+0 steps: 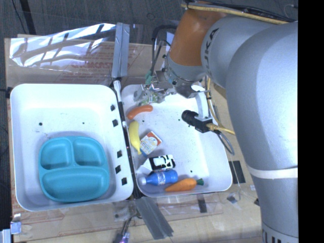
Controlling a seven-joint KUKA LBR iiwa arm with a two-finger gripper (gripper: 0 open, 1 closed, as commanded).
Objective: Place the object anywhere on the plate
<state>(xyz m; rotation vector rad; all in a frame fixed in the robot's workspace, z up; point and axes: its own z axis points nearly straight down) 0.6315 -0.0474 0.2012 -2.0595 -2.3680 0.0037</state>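
One sausage (139,111) just below-left of end effector (152,92) | grip state: cannot tell | plate (74,169) left bin

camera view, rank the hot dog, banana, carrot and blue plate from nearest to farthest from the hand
Hand sits at the right bin's far end.
1. Hot dog, just below it.
2. Banana, along the right bin's left wall.
3. Carrot and blue plate, in the left bin: too close to call.

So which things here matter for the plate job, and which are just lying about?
Job:
- plate, blue, in the left bin
- gripper, low over the right bin's far end
- sausage, nearest the gripper, probably the object

Lying about:
- banana
- carton
- toy car
- bottle
- carrot
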